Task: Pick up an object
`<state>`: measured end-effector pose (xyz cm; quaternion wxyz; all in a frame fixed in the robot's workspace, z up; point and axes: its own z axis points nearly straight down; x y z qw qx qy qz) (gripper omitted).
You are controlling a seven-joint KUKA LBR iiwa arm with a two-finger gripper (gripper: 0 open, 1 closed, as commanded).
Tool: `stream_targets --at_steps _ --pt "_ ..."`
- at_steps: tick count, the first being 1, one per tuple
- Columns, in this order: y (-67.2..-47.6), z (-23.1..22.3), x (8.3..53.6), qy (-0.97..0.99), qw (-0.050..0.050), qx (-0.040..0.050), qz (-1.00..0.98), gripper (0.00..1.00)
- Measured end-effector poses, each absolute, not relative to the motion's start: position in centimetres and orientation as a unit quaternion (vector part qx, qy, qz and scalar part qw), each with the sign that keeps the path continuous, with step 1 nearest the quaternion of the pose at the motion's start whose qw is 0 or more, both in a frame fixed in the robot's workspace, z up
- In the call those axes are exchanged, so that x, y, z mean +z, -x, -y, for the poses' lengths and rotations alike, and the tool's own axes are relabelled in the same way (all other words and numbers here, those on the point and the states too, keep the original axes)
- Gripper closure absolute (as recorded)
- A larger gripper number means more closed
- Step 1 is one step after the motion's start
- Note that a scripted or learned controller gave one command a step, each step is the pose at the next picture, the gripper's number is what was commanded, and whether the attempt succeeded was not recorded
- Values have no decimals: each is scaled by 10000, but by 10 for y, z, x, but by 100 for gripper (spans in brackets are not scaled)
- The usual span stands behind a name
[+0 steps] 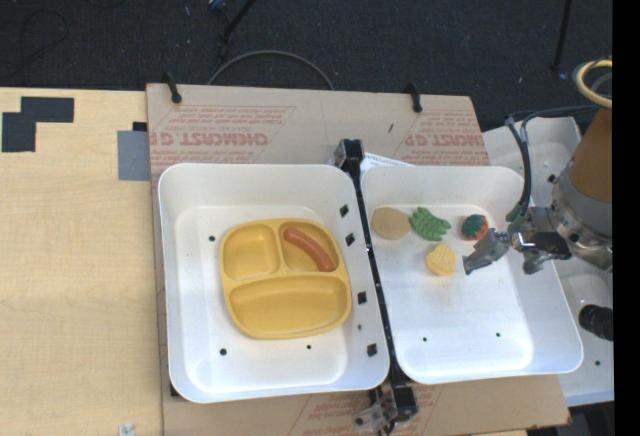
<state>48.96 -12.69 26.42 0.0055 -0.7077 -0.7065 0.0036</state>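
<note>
Cardboard sheet (250, 129) beneath two bins (190, 214)

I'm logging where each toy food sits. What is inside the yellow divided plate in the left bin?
A sausage lies in the upper right compartment of the yellow divided plate. The other two compartments show bare yellow. The patch of plate under the sausage is covered.

Even overhead light, bright white bins (200, 374), soft shadows, dark background, slightly soft focus
</note>
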Motion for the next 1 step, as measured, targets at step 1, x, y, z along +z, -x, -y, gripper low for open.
stream_targets --at_steps 1 --pt "-491 127 269 7070 19 10 7072 0"
